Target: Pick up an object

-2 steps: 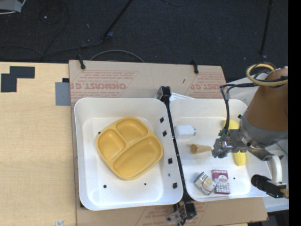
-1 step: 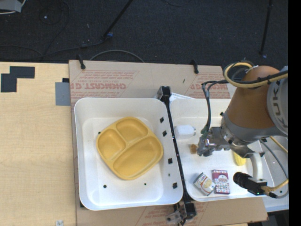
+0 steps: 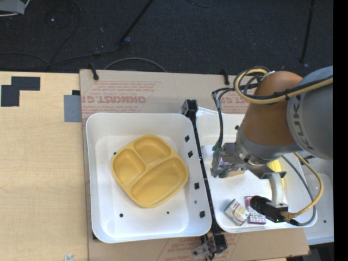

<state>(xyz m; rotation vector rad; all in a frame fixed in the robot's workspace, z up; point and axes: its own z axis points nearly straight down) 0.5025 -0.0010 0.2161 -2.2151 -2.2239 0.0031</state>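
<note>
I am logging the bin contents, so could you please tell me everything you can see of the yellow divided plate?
The yellow divided plate lies flat and right side up in the left bin, near its middle. It looks like matte moulded plastic, with rounded corners and a raised rim. Ridges split it into three compartments: two smaller ones toward the far side and one larger toward the near side. It sits turned at an angle to the bin's walls and touches none of them. It rests on the bin floor, well apart from the arm.
</note>
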